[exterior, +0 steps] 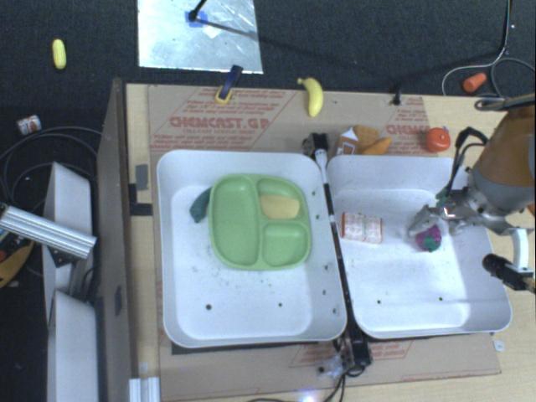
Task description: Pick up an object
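Note:
In the right bin (402,308), my gripper (429,224) hangs low near the right wall, with the arm coming in from the right. A small purple and green object (431,239) lies right under the fingertips, touching or nearly touching them. A white packet with red print (362,228) lies to the left of it in the same bin. The left bin (243,316) holds a green divided plate (255,222) with a yellow item (280,205) in its upper right section, and a dark green object (199,203) beside the plate's left edge.
On the cardboard behind the bins lie a yellow banana (314,97), an orange and tan item (366,141) and an orange-red ball (436,139). Cables run at the far left and top right. A black clamp (318,145) sits between the bins.

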You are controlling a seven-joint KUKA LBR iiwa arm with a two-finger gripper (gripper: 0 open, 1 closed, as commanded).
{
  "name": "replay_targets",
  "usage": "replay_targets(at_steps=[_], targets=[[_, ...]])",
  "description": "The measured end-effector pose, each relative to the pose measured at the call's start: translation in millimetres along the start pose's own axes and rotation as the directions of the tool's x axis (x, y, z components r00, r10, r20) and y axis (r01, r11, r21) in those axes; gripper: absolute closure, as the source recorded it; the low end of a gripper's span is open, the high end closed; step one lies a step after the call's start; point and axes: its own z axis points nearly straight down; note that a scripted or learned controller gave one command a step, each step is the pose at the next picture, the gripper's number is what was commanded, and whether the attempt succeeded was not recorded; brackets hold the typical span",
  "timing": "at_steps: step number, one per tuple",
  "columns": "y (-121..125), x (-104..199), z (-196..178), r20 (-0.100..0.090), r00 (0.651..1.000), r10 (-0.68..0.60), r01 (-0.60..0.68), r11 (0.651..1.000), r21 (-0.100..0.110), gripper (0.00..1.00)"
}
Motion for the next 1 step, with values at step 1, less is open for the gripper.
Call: replay_targets(at_steps=[1], targets=[[6.6,-0.3,-18.1,0.006,1.000,-0.004,0.004,1.000,-0.018,1.00]])
